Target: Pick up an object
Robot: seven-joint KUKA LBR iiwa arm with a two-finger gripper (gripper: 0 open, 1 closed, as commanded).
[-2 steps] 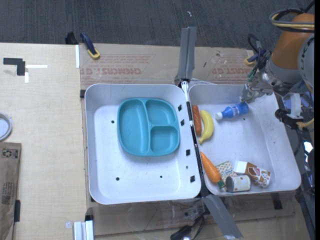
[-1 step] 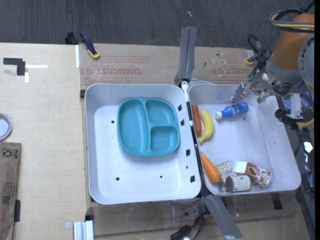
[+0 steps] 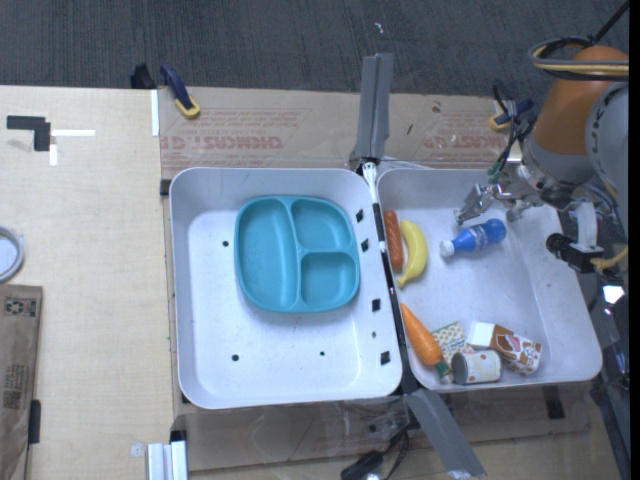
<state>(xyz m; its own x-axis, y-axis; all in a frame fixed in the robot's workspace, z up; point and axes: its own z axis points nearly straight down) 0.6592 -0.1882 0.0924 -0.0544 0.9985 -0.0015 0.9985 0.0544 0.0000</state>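
Nearest the camera, a small can [image 3: 476, 367] and a brown printed carton [image 3: 516, 349] lay in the front corner of the right bin [image 3: 560, 298], with a patterned packet [image 3: 447, 336] and a carrot [image 3: 421, 334] just beside them. Farther back, a banana [image 3: 414, 252] and a reddish sausage-shaped item [image 3: 394, 240] lay along the divider. Across it, the left bin [image 3: 200, 298] held a teal three-compartment plate [image 3: 297, 253]. Farthest back in the right bin, a blue bottle [image 3: 476, 238] lay on its side. The gripper [image 3: 487, 200] hung just above and behind the bottle; its fingers stood spread apart, gripping nothing. Both bins rested on the desk [image 3: 80, 268].
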